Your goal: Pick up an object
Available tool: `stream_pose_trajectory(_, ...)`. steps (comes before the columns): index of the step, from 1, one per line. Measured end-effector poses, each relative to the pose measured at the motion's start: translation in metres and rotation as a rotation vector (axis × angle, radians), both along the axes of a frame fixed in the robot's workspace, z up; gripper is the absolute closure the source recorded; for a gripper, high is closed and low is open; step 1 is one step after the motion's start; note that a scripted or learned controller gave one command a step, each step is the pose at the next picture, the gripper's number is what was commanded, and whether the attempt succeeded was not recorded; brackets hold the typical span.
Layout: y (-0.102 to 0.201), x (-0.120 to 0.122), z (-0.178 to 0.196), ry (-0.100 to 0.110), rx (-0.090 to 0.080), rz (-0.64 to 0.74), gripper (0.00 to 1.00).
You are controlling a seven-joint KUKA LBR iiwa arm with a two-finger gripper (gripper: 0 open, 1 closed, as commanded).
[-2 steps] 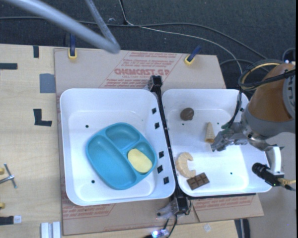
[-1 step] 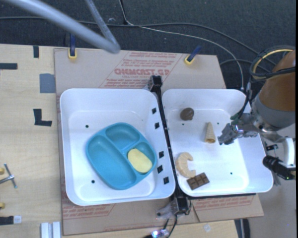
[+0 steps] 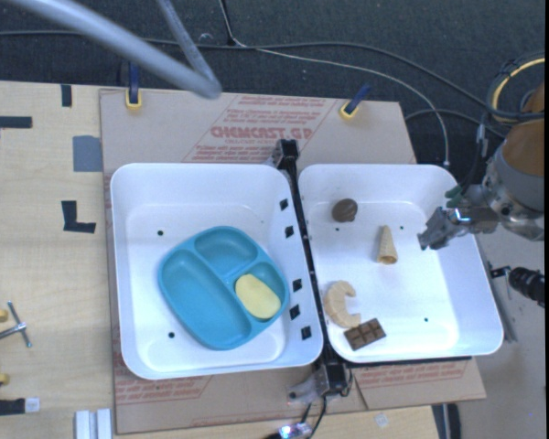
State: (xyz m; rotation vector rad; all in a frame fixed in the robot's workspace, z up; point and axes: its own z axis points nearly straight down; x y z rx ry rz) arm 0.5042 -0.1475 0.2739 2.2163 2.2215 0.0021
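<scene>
The right bin [image 3: 457,323] holds a brown round ball [image 3: 345,210], a tan cone [image 3: 386,244], a pale croissant shape [image 3: 341,304] and a brown chocolate bar [image 3: 364,334]. My gripper [image 3: 436,233] hangs over the right side of this bin, a little right of the cone and apart from it. Nothing shows between its fingers. In the left bin [image 3: 137,199] lies a blue divided tray [image 3: 218,284] with a yellow oval piece [image 3: 257,295] in its right compartment.
A black divider [image 3: 296,236] runs between the two bins. Both bins rest on a cardboard sheet [image 3: 256,126]. Cables [image 3: 393,71] trail across the dark floor behind, and a grey pole [image 3: 101,27] crosses the top left.
</scene>
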Motion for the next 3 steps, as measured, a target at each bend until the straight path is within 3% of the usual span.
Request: stream_pose_trajectory(3, 0.154, 0.017, -0.032, 0.007, 0.001, 0.002, 1.00)
